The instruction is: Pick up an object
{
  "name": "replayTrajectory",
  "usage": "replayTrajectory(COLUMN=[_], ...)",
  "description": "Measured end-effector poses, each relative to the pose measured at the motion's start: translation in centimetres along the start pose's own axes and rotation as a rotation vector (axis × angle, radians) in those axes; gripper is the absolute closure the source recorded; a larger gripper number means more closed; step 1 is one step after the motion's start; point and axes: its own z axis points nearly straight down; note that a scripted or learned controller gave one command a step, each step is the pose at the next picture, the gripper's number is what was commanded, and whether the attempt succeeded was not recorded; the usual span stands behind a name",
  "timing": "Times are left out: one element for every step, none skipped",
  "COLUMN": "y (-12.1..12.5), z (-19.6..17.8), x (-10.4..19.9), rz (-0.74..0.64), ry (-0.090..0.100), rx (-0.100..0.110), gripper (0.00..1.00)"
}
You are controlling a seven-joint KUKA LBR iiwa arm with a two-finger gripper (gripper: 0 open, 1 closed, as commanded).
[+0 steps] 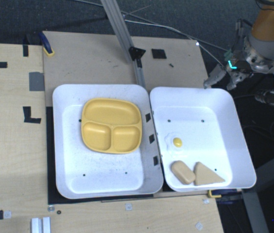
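A yellow three-compartment plate (111, 125) lies in the left bin (69, 178). In the right bin (234, 130) a small yellow ball (177, 142) sits near the middle. A tan rounded block (182, 172) and a tan wedge (207, 174) lie side by side near that bin's front edge. My gripper (222, 80) hangs above the right bin's far right corner, well away from all the objects. Its two fingers (213, 76) stand apart with nothing between them.
A grey metal pole (122, 33) slants in from the top toward the gap between the bins. Cables (176, 30) run across the bench behind the bins. The arm's orange band (268, 21) is at the upper right.
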Motion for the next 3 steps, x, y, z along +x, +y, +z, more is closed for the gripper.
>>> replayTrajectory(y=[0.0,0.6,1.1], z=[-0.1,5.8,12.1], x=[0.0,0.7,1.2], rz=[0.0,0.0,-0.001], ry=[-0.001,0.0,0.0], rx=[-0.002,0.002,0.003], gripper=[0.0,0.0,0.0])
